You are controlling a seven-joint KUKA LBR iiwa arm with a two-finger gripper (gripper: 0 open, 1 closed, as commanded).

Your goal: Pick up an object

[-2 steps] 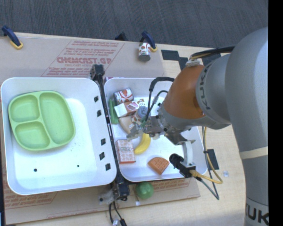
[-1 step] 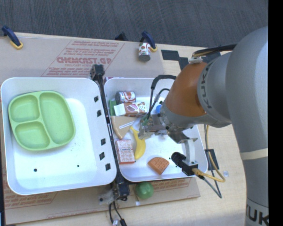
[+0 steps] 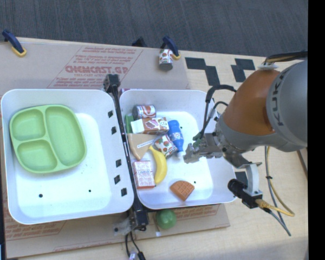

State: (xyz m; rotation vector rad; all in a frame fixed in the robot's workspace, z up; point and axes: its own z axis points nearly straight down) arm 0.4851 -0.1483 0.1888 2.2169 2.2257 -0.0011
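Nearest the front edge of the bench we see a green ball (image 3: 165, 219) lying outside the bins, just below the right bin (image 3: 206, 199); inside that bin, closest to us, sits a brown waffle-like piece (image 3: 182, 189), and to its left a small red-and-white packet (image 3: 143, 174) beside a yellow banana (image 3: 159, 165).

The gripper (image 3: 191, 153) hangs over the right half of this bin, reaching in from the right under the grey and orange arm (image 3: 260, 112); whether it is wide or narrow we cannot tell, since the wrist body covers it from above, and we see nothing held.

What the coming move turns on, in our judgement, is that the cluster lies just to the left of the gripper; the banana is the nearest clean target, its long axis running roughly near to far with a slight curve, so a grasp across its width looks most workable.

Farther back lie a blue bottle (image 3: 176, 134), a brown carton (image 3: 155, 125) and a red can (image 3: 145, 111), packed touching one another; the left bin (image 3: 70, 199) holds a green divided plate (image 3: 47, 137), well apart from the gripper.
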